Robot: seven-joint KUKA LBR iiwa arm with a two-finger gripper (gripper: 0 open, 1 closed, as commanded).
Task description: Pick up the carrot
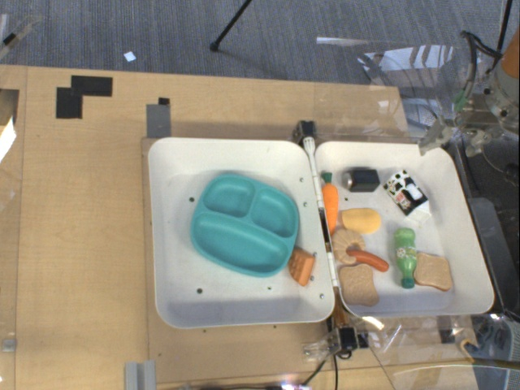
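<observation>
My gripper sits at the frame's right edge, blurred behind clear plastic; I cannot tell its state. The carrot, orange with green top, lies along the right bin's left wall.

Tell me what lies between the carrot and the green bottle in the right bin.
In the camera view, a yellow lemon-like piece sits between the carrot and the green bottle, with a sausage on a cracker just below that line.
</observation>
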